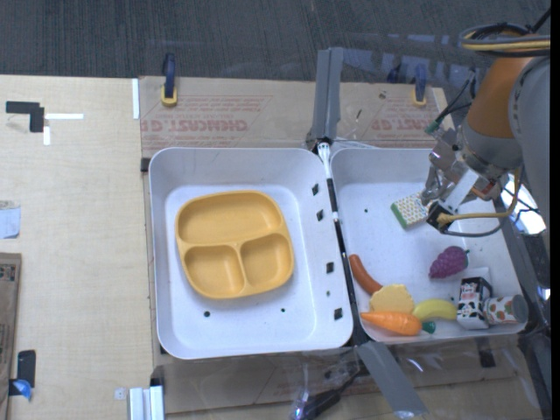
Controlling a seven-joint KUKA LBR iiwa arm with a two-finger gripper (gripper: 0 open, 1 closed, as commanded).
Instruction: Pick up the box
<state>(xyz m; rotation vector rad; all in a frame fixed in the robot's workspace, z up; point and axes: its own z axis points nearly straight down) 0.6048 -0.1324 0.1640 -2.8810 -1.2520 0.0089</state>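
Note:
A small black-and-white carton box (472,302) stands at the front right of the right bin (385,175). Another small box with red and green print (500,309) lies just to its right. My gripper (433,203) hangs low over the back right of that bin, well behind both boxes. Its tip is right beside a flat green-and-white dotted piece (408,209); I cannot tell whether it touches the piece.
The right bin also holds purple grapes (448,262), a sausage (365,273), a yellow lump (391,299), a carrot (392,322) and a banana (435,309). A yellow divided plate (234,241) lies in the left bin (166,261). A cable loops beside the gripper.

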